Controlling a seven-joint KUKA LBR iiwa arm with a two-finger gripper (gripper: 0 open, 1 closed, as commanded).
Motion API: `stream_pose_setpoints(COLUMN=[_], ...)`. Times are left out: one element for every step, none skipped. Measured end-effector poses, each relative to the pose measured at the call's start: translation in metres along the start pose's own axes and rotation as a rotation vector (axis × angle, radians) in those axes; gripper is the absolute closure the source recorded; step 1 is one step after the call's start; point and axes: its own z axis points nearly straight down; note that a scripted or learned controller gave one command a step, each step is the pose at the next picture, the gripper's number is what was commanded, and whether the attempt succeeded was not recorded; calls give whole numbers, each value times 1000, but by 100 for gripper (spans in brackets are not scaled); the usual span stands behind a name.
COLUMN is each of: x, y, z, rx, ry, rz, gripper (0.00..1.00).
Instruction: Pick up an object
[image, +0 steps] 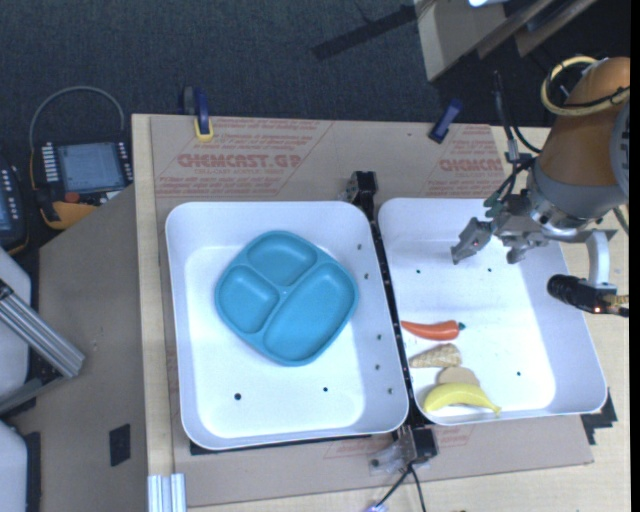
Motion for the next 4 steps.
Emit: stream_pose_setpoints(x=[0, 1, -4, -4], y=[3, 0, -7, -7], z=[-9, 33, 89, 95], rx=[-15, -11, -11, -11], ry=[-2, -1, -1, 0], rz=[-3, -2, -2, -2], gripper=[0, 0, 0, 0])
